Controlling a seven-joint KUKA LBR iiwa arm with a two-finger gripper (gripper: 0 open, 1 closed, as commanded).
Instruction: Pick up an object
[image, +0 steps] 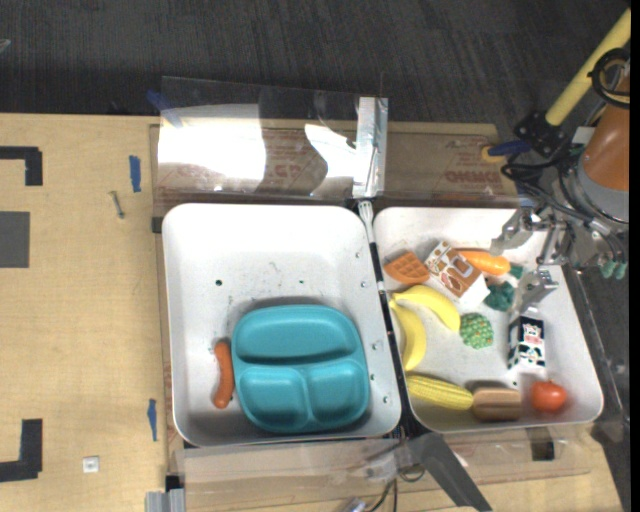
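The tool (535, 262) hangs over the far right part of the right bin (590, 385), at the end of the grey arm (600, 190) that reaches in from the right. Its two metal fingers (541, 284) stand apart, pointing down, with nothing between them.

Just beside the tool, toward the bin's middle, lies an orange carrot (482, 262), and touching that a small printed box (452, 270). Directly under the tool's near finger sits a small dark green piece (499, 296); whether the finger touches it I cannot tell. A little nearer the camera than the tool stands a black-and-white carton (528, 343), upright against the bin's right side.

Further from the tool, toward the divider, lie a brown waffle (407, 268) and two yellow bananas (418, 318), curved one beside the other. Between the bananas and the carton sits a green broccoli head (477, 331). Along the near wall of this bin, well below the tool, rest a yellow corn cob (438, 391), a brown sausage bun (497, 402) and a red tomato (548, 397), in a row and touching.

Well apart from the tool, across the divider, the left bin (200, 240) holds a teal compartment tray (300, 368), and an orange sausage (223, 373) lies just beside the tray's far side from the tool. Both bins sit on a brown surface (70, 300).
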